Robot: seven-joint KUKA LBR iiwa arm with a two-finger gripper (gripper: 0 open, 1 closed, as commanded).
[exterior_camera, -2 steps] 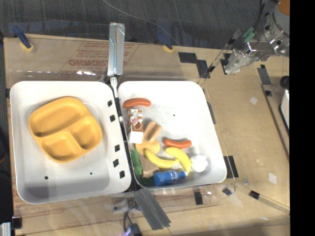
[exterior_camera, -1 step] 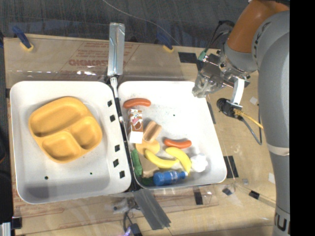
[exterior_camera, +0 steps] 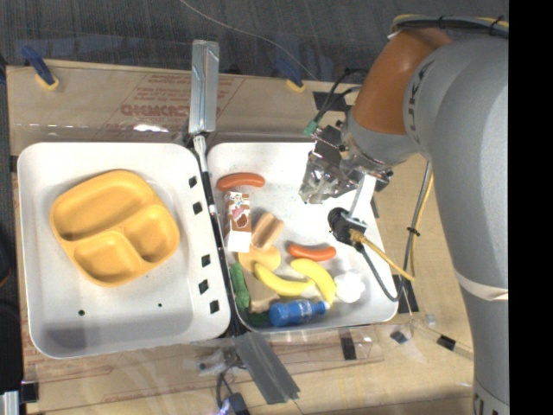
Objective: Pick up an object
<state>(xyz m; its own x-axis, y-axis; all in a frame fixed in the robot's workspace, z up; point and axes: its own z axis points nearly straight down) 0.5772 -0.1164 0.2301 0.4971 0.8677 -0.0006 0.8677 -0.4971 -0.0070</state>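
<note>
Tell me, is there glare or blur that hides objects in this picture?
In the camera view, light is even; mild glare lies on the clear sheet behind the bins; the tool looks slightly soft; the yellow tray and bananas are sharp.

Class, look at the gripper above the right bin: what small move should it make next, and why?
Probably lower and shift toward the orange-red toy sausage. The gripper hangs over bare bin floor in the white right bin, and the sausage lies just below it in the view.
</note>
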